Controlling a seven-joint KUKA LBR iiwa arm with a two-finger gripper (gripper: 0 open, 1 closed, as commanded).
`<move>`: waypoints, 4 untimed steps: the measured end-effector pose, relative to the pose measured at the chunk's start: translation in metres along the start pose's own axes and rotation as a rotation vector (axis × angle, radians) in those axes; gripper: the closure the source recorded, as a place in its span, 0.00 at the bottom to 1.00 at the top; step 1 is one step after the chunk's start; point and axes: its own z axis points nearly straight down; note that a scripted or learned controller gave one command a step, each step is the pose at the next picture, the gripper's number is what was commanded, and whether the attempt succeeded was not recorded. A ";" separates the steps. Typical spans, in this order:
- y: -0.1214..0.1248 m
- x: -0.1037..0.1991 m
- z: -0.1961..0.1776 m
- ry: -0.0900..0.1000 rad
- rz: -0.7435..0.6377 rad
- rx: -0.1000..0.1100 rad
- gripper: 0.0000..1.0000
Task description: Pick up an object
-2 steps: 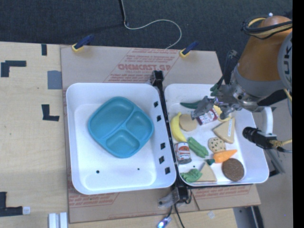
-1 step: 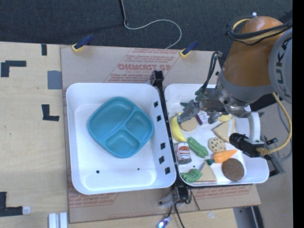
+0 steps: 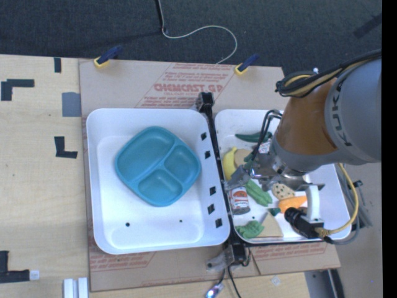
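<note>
My gripper (image 3: pixel 248 172) hangs low over the left half of the right bin (image 3: pixel 329 188), under the grey and orange wrist. It sits among several small objects. A yellow rounded piece (image 3: pixel 230 161) lies just left of it. A small can with a red label (image 3: pixel 239 200) stands below it. Right by the gripper's tip lies a green pod-like piece (image 3: pixel 258 193), and another green piece (image 3: pixel 251 230) rests near the bin's front wall. An orange piece (image 3: pixel 293 201) and a tan speckled piece (image 3: pixel 280 190) lie to the right. The arm hides much of the bin.
The left bin (image 3: pixel 102 166) holds a blue divided plate (image 3: pixel 158 165). A black divider (image 3: pixel 214 166) runs between the bins. A dark green piece (image 3: pixel 251 136) lies at the back of the right bin. A cable loops on the cardboard behind.
</note>
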 end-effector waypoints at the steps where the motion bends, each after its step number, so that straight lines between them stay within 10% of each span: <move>1: 0.001 0.001 -0.015 0.000 -0.003 -0.006 1.00; 3: -0.016 0.109 -0.174 0.003 -0.010 -0.022 1.00; 4: -0.017 0.131 -0.098 -0.002 -0.005 -0.004 1.00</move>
